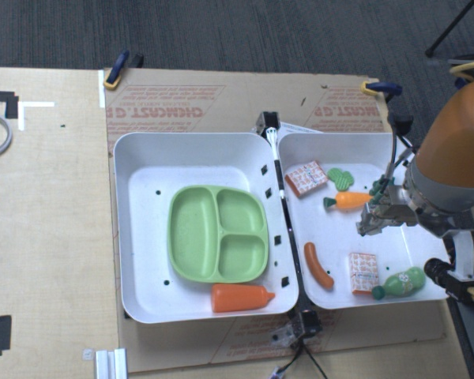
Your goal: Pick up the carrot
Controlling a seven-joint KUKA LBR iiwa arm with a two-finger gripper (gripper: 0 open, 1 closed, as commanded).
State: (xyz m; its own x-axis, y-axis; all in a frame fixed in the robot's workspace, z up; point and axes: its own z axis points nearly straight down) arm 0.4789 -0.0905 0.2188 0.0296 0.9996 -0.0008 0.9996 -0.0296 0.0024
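Orange bottle [242, 297] is seen nearest, in the left bin [134, 235] below the green tray [219, 234]. Carrot [350, 200] lies in the right bin [332, 294]: small, orange, green-topped, tip just beside the gripper [373, 218]. Gripper opening cannot be told; nothing is seen held. Risk: the rounded carrot could be pushed aside if the closing is off-centre.

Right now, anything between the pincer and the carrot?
Nothing visible. The pincer sits just right of the carrot in the right bin. The green leafy toy and cracker box lie on the carrot's far side.
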